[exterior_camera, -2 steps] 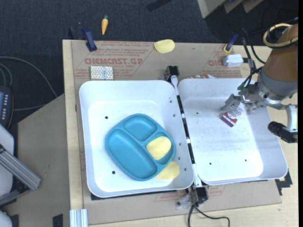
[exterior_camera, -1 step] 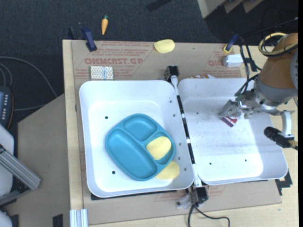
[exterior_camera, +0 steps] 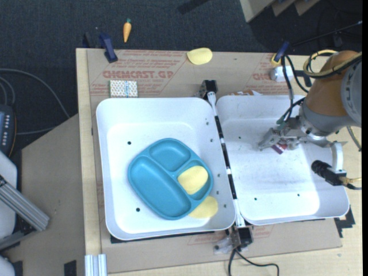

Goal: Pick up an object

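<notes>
A tray (exterior_camera: 158,180) lies in the left bin (exterior_camera: 115,125) (one sponge (exterior_camera: 193,178) on it); the tool (exterior_camera: 278,141) is over the right bin (exterior_camera: 287,206).

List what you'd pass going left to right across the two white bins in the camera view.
Left white bin → blue divided plate → yellow piece on the plate → right white bin → pincer, low over a small dark red object.

Glossy blue plastic tray (exterior_camera: 167,177); smooth white plastic bins (exterior_camera: 115,125); matt brown paper-faced bench (exterior_camera: 149,68)
</notes>
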